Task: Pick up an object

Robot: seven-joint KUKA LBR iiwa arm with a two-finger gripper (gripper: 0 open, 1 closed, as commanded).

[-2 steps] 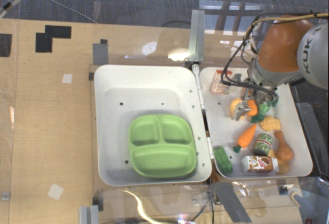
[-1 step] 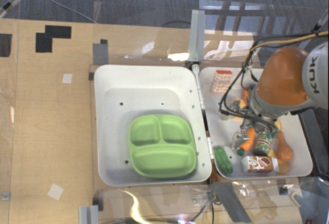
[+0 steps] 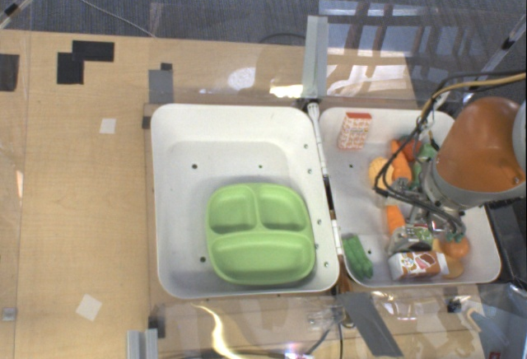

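Pale wood forms the bench (image 3: 74,209), which carries black square markings near its upper left and two shallow white bins set side by side, their inner rims touching. Left bin (image 3: 239,135) holds a green divided plate (image 3: 261,232) lying flat toward its near edge, three compartments facing up. Right bin (image 3: 354,184) holds the loose objects and receives the arm (image 3: 486,147), grey with an orange band, which enters from the right and covers much of the bin's right half. Gripper (image 3: 432,227) sits low over the near right part of this bin, amid cables and metal parts; whether its fingers are spread or closed cannot be told, and no object is seen between them. Just below the gripper lies a small can with a red and white label (image 3: 418,264) on its side, with a round orange fruit (image 3: 455,248) beside it at the right. An orange carrot-like piece (image 3: 395,219) lies just left of the gripper. Orange and yellow toy foods (image 3: 394,166) cluster above, beside the arm. A red and white patterned carton (image 3: 355,132) lies near the far rim. A green vegetable (image 3: 357,256) lies at the near left corner, well apart from the gripper.
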